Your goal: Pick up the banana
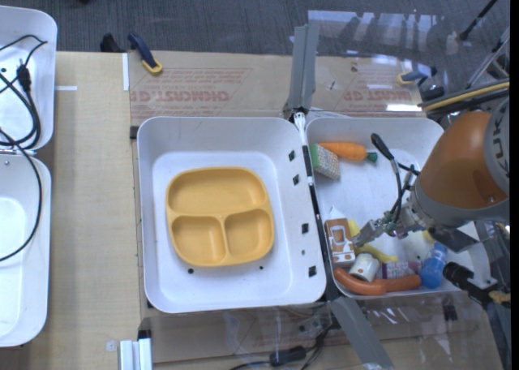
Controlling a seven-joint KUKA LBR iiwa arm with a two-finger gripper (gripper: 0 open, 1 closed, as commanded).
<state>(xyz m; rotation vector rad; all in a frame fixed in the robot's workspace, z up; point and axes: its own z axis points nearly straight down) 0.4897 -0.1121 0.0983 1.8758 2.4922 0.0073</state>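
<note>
Yellow banana (379,248) crowded: hotdog (377,282), carton (340,240), bottle (434,267).

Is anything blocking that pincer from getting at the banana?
Nothing visible does. The pincer is already down at the banana in the right bin. A small carton and a hot dog crowd in beside it, but neither lies between them.

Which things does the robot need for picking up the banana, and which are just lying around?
For the job:
- banana, low in the right bin
- end effector, right over it

Just lying about:
- carrot
- yellow divided plate in the left bin
- hot dog
- blue bottle
</note>
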